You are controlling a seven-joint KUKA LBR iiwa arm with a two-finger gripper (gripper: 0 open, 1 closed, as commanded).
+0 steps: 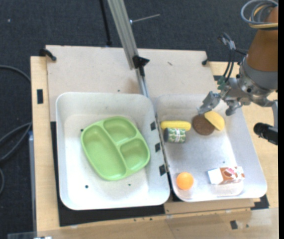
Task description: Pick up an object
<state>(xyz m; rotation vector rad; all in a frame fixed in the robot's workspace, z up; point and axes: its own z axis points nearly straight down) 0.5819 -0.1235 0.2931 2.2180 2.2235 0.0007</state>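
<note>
**Arm poised at the far edge of the right bin, nothing gripped**

The jaws (220,103) hang over the far side of the right bin (248,158), spread apart with nothing between them. Taking the brown round object (203,125) as the landmark: the jaws sit just beyond it, toward the far rim, and the pictures do not settle whether they touch anything. A yellow piece (215,120) lies against the brown object's right side, touching or overlapping it. To the landmark's left, near the bin's inner wall, rests a yellow banana-like item (175,126), and just in front of that a small green-labelled can (175,135) lying on its side. Well toward the near rim from the landmark sits an orange ball (184,181), and to that ball's right a small red-and-white carton (226,175). Far to the landmark's left, in the left bin (69,183), a green divided plate (115,147) lies flat. Both bins rest on the worktop (92,68)
</note>
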